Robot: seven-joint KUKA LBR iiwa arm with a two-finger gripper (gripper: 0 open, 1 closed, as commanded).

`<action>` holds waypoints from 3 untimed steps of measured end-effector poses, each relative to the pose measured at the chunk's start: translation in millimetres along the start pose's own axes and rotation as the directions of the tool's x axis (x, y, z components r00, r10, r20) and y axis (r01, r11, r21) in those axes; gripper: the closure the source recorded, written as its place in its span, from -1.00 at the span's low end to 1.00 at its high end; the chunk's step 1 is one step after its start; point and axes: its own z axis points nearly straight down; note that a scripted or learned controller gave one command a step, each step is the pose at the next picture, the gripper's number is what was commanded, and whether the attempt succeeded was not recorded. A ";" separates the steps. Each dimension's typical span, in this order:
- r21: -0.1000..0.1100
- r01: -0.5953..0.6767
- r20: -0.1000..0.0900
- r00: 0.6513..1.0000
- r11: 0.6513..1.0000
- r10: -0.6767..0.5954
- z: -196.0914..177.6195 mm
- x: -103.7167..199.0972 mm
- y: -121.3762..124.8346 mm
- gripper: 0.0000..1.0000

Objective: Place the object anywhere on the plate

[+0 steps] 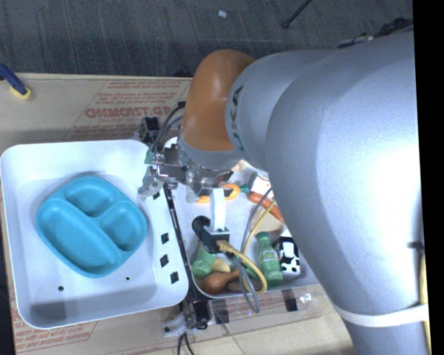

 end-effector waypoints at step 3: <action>0.000 0.294 -0.002 0.956 0.956 -0.294 -12.0 77.9 -38.5 1.00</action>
